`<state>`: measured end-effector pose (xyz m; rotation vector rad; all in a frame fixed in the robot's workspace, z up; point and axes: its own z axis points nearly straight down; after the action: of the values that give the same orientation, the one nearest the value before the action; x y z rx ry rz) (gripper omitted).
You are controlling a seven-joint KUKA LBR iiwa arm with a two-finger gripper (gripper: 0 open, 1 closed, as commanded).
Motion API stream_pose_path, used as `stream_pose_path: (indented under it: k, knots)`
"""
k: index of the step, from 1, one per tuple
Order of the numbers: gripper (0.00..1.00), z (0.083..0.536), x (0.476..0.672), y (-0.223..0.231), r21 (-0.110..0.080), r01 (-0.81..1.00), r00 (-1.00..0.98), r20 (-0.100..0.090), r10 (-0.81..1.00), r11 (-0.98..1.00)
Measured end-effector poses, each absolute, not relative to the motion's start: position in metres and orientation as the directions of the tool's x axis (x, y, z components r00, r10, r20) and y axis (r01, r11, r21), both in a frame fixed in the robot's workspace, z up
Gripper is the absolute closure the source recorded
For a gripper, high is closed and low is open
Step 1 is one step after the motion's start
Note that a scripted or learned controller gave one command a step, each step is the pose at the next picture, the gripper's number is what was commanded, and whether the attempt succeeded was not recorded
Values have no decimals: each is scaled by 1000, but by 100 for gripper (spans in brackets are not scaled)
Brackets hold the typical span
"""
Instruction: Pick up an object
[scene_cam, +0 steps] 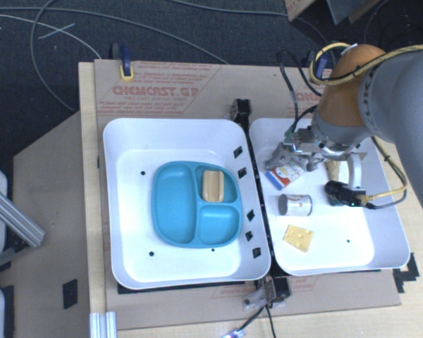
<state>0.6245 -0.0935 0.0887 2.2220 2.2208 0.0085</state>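
Gripper [290,162] hangs low in the right bin [381,252], right of centre in the frame, over a red, white and blue packet [280,178]; whether it grips, I cannot tell; approach step, I judge; next comes a close and lift; grey cylinder [295,205] and yellow wedge [298,237] lie just below.

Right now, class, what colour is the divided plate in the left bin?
Light blue; the divided plate shows best in the camera view.
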Motion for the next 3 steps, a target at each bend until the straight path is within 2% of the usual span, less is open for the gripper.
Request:
stream_pose_path:
  k: [1, 2, 3]
  knots:
    - [100, 105, 628, -94, 19, 1000, 0, 0, 1000, 0]
    - [100, 162, 620, -95, 6, 1000, 0, -1, 1000, 0]
    - [100, 226, 617, -98, 8, 1000, -1, -1, 1000, 1]
